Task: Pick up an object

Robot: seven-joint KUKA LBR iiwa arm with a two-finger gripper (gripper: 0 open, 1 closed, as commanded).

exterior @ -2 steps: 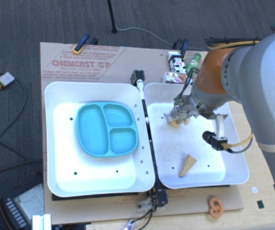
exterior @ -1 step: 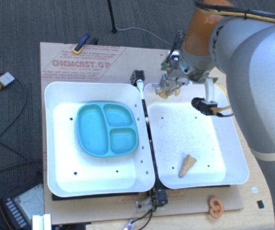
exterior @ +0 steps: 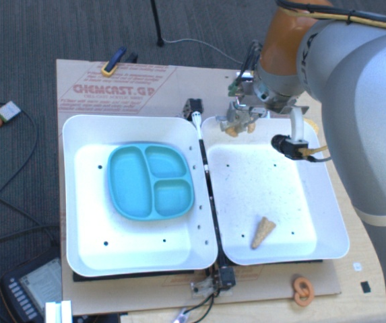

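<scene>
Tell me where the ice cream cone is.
The ice cream cone lies in the right bin, near its front edge, well apart from the gripper at the bin's far rim.

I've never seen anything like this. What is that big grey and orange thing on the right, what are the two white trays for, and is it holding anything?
The big grey shape with the orange band is a robot arm, photographed by one camera fixed above the bench and looking down at a slant. At the arm's end is a two-finger metal gripper, its "hand", hovering over the far edge of the right shallow white bin. A small tan object sits right at its tip, but the picture is too coarse to say whether it is actually gripped.

In the right bin lies a tan ice-cream-cone-shaped toy. The left shallow white bin holds a light blue divided plastic plate with three compartments. Outside the bins, a small orange ring lies on the bench near the front.
</scene>
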